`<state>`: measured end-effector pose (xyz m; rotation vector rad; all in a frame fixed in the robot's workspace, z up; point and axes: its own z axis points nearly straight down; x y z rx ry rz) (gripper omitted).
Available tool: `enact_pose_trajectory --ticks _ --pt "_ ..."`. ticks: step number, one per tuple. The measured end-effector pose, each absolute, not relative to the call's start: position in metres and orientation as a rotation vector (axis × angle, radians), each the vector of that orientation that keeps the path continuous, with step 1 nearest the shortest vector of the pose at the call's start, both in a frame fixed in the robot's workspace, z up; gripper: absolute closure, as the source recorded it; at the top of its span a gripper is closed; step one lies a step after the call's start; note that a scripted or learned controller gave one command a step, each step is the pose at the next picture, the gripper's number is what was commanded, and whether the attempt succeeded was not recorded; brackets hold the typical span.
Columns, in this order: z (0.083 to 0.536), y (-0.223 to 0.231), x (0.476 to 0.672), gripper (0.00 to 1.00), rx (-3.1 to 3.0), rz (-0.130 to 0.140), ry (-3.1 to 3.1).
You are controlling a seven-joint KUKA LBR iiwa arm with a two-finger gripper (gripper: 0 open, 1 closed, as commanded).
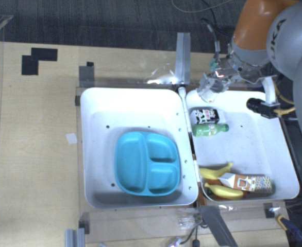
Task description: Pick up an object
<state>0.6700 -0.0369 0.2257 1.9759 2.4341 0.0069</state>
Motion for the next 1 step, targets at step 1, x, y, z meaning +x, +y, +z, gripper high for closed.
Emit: enact_pose_trajectory --ticks 1 --pt "0.3354 0.0136 0.64 1.0 2.099 0.009 2.329"
